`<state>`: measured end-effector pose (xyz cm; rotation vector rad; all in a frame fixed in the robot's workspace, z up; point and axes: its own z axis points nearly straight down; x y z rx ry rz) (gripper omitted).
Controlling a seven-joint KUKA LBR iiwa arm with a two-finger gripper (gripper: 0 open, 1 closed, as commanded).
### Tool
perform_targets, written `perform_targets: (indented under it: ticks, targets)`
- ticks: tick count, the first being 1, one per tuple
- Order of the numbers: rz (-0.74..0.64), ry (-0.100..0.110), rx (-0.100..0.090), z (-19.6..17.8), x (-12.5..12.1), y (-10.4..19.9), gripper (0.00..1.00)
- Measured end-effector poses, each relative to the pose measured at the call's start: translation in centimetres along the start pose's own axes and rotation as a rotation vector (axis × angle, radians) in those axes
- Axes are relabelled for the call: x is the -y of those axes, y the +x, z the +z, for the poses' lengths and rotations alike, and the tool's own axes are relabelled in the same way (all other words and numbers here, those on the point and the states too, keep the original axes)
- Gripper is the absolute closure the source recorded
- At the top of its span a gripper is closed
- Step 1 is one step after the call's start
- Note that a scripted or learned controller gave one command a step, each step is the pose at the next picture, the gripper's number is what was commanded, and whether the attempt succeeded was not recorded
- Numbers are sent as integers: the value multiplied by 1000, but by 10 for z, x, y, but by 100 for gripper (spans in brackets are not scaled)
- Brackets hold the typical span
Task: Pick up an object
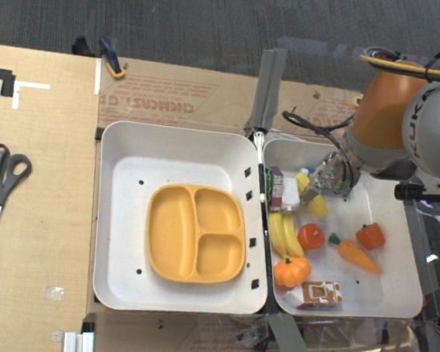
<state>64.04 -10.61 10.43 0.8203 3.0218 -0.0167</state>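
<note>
The grey arm with its orange band reaches in from the right and lowers its pincer point(331, 177) into the far part of the right shallow white plastic bin point(394, 303). The pincer sits just above a small yellow plastic piece point(312, 195), touching or almost touching it; whether it is open, closed or gripping that piece cannot be told from this slanted view.

The right bin holds several toy foods. One bunch of yellow plastic bananas point(281, 234) lies along the bin's left wall. One small box with a purple and green label point(277, 189) stands just beyond the bananas. One round red tomato point(311, 236) rests just beside the bananas, and one small orange pumpkin point(290, 271) sits nearer the camera, touching the bananas' end. One orange carrot point(358, 256) lies near the middle, with one red pepper-like piece point(370, 236) just beyond it. One small orange and white carton point(321, 294) lies at the near edge.

The left shallow white plastic bin point(120, 200) holds one yellow plate with three compartments point(196, 233).

On the light wooden table point(24, 252), well apart from both bins, lies one pair of black-handled scissors point(1, 187)
</note>
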Motion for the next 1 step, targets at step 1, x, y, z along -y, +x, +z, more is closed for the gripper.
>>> perform_targets:
  ticks: [1]
  targets:
    - [-19,-8,-8,-107,-42,14,100]
